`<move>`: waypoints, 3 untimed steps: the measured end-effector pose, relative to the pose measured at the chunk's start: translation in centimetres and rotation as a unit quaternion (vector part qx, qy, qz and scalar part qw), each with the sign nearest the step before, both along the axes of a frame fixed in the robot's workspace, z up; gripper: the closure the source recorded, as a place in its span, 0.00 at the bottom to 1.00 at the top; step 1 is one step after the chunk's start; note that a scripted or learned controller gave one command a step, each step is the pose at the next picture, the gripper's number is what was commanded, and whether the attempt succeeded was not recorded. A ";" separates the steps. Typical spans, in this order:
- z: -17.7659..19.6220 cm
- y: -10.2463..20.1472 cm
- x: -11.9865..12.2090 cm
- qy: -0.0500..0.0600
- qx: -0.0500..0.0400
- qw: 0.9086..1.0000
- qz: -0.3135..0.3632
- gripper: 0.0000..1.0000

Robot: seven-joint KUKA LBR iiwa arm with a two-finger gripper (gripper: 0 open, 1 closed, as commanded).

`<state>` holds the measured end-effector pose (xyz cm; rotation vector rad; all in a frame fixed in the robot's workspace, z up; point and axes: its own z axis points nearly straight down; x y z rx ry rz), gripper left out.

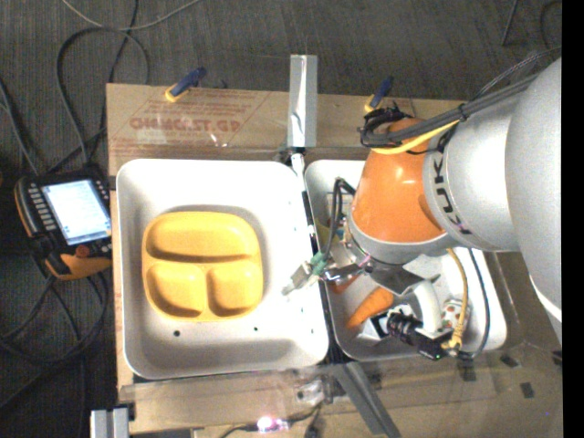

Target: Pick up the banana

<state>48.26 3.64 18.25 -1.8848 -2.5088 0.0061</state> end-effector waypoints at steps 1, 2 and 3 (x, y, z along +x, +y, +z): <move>-3.7 1.8 1.1 -0.010 -0.011 0.998 0.053 0.00; 0.0 4.1 0.0 -0.001 -0.001 0.995 0.101 0.00; -7.0 7.5 4.9 -0.001 0.000 0.993 0.118 0.00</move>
